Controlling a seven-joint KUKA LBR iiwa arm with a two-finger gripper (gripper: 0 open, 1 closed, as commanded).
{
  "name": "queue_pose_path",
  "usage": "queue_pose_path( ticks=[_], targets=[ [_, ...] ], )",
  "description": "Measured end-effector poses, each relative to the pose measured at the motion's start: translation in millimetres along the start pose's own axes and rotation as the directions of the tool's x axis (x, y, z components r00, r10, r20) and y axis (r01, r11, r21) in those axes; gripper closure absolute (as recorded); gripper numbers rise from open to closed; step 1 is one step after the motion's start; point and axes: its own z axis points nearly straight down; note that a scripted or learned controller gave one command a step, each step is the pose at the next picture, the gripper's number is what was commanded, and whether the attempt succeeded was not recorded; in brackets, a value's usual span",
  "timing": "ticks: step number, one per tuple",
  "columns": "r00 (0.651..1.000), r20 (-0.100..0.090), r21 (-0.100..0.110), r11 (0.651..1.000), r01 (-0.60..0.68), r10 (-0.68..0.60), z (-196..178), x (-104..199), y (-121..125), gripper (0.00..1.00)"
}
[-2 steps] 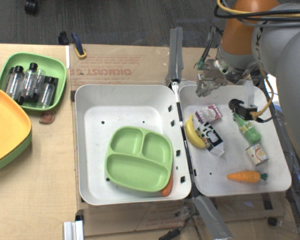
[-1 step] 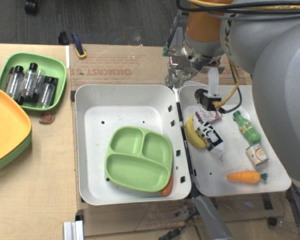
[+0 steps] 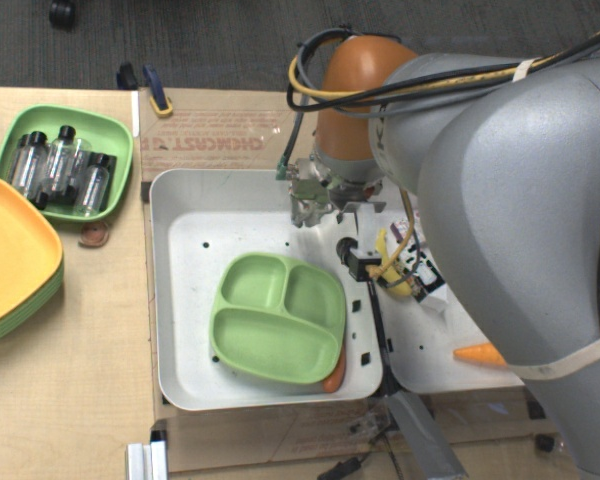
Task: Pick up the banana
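- Arm (image 3: 500, 168): smooth grey casing with a glossy orange band above the wrist; black and yellow cables loop over it; it covers most of the right bin
- Gripper (image 3: 315, 208): metallic grey, hanging over the far edge of the left bin (image 3: 180, 268); whether the jaws are released or clenched cannot be told, the tips being too dark and small
- Banana (image 3: 392, 258): yellow, partly seen in the right bin just beside the divider, mixed with black-and-white items; its outline is hard to make out
- Divided plate (image 3: 280, 318): matte green plastic, rounded square, three compartments, lying in the left bin
- Orange item (image 3: 333, 378): only an end shows from under the plate's near corner
- Carrot-like orange piece (image 3: 477, 354): tapered, partly hidden by the arm
- Green tray (image 3: 65, 163): holds dark-capped vials, on the wooden tabletop (image 3: 70, 388)
- Yellow plates (image 3: 15, 258): stacked, cut off at the left edge
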Motion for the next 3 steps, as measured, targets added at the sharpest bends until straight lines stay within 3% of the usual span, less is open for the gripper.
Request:
queue_pose_path(
  ticks=[2,3],
  targets=[
    [1.000,0.000,-0.002,1.000,0.030,-0.030,-0.3,10.6,9.8,1.00],
    [0.990,0.000,-0.002,0.990,0.138,-0.138,-7.2,30.0,9.9,1.00]
  ],
)
